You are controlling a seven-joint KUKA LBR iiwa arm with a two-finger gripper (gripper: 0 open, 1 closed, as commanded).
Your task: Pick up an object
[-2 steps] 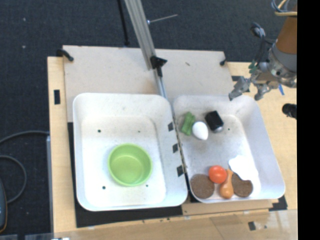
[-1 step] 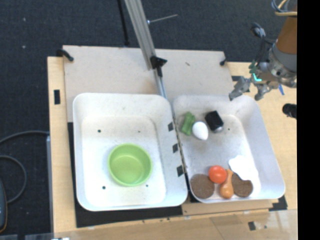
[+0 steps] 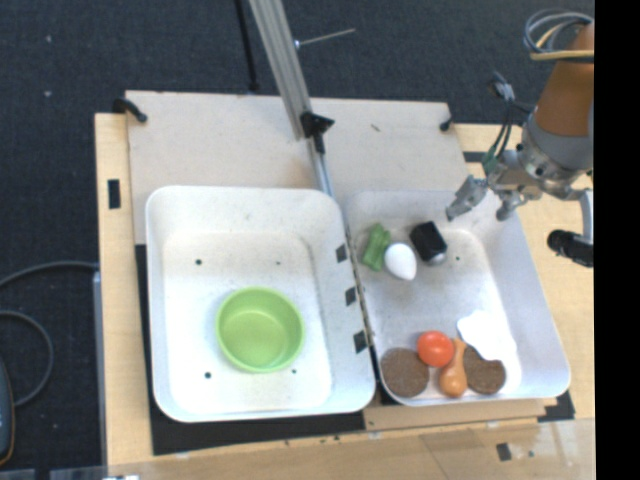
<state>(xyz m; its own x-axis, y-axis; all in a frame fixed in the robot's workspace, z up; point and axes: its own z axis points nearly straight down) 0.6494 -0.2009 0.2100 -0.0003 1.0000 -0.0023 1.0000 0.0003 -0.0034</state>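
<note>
Gripper (image 3: pixel 487 200), fingers spread and holding nothing, hovers over the right bin (image 3: pixel 530 298) at its far edge. Nearest target: the black block (image 3: pixel 429 241), just beside the white egg (image 3: pixel 400 261). It looks light, rigid; grasp across its flat sides.

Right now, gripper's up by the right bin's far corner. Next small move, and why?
Probably shift it toward the black block and lower. The gripper sits open above the right bin's far edge with nothing between its fingers, and the block is the nearest thing. It lies close beside the white egg, so approach from the block's free side.
</note>
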